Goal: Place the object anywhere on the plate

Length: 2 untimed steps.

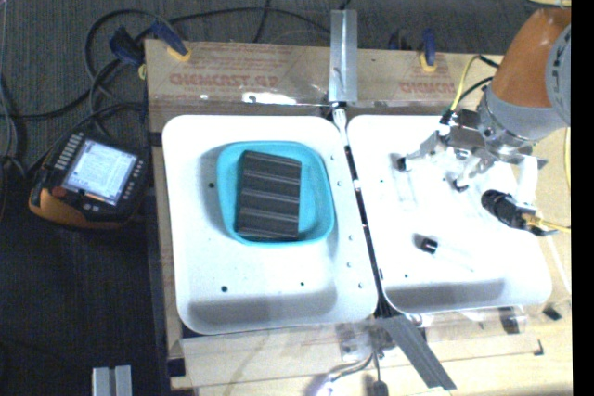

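Note:
A turquoise plate point(317, 199) lies in the left bin point(190, 227). On its middle rests a dark grey ribbed block point(269, 194), lying flat within the rim. My gripper point(430, 173) hangs over the back of the right bin point(520, 264), well to the right of the plate. It is open, its two fingers spread wide with nothing between them.
A small black piece point(427, 245) lies on the right bin's floor, in front of the gripper. A metal divider post point(342, 60) stands behind the seam between the bins. A handheld control pendant point(90, 176) sits left of the bench.

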Motion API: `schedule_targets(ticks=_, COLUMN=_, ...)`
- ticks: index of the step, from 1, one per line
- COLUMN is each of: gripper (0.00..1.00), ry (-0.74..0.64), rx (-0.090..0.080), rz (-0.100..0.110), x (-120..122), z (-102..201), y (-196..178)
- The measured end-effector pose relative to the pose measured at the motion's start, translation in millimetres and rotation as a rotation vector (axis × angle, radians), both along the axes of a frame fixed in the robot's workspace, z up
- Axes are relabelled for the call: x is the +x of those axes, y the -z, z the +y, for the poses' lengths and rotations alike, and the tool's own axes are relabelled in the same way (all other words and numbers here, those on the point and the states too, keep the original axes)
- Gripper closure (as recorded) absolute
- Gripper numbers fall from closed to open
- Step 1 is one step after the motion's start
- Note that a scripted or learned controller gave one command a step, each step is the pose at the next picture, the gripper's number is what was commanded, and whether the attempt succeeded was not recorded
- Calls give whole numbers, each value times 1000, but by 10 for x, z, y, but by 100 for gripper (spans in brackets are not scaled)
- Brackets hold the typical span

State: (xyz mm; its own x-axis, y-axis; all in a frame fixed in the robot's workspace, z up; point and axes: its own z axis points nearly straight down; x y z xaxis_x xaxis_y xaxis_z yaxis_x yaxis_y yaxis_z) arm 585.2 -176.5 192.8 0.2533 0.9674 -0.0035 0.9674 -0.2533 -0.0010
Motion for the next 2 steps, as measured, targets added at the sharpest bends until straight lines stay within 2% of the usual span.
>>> schedule_targets(ticks=1, gripper=0, ry=144, rx=3, rz=1, x=-735, z=-260, y=-94)
schedule_targets(ticks=2, gripper=0, ry=205, rx=4, rz=2, x=-1019, z=256, y=-51)
